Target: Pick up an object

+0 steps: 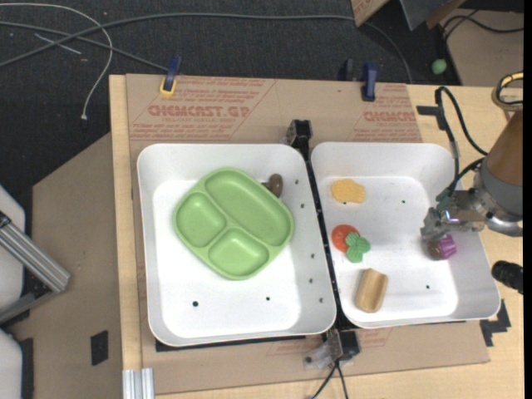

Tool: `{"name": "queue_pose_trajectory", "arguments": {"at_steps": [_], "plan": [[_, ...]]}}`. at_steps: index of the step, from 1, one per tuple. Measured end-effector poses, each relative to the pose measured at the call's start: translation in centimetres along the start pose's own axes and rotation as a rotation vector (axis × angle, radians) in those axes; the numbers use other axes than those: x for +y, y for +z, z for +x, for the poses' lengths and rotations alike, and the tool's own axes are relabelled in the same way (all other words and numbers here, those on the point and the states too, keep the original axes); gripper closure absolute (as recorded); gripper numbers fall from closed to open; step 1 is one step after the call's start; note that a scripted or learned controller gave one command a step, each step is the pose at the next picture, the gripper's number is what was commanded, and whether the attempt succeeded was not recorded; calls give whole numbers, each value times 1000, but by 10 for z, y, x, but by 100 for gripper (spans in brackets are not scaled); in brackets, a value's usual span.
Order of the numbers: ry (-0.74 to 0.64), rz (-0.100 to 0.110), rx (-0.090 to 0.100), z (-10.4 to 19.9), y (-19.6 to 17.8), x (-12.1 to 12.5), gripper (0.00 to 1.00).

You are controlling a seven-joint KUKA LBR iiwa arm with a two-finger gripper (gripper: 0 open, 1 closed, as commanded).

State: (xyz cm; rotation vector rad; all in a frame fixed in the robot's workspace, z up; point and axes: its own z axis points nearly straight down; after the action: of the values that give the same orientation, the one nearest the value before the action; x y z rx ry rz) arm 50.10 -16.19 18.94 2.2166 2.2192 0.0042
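The claw [435, 229] is lowered at the frame's right, just beside a purple toy [444, 247]; its state cannot be told. The toy should be centred before lifting.

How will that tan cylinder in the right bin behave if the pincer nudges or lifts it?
The tan cylinder lies on its side on the right bin's flat floor, so a sideways nudge would probably roll it. It looks smooth and rounded, so it may slip unless gripped across its width. It looks rigid rather than floppy.
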Motion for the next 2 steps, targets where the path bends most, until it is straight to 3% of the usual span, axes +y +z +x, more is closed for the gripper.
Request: {"name": "queue_pose_trajectory", "arguments": {"at_steps": [1,2], "plan": [[0,1,0,0,-28,1,100],[-6,6,6,63,-28,7,100]]}}
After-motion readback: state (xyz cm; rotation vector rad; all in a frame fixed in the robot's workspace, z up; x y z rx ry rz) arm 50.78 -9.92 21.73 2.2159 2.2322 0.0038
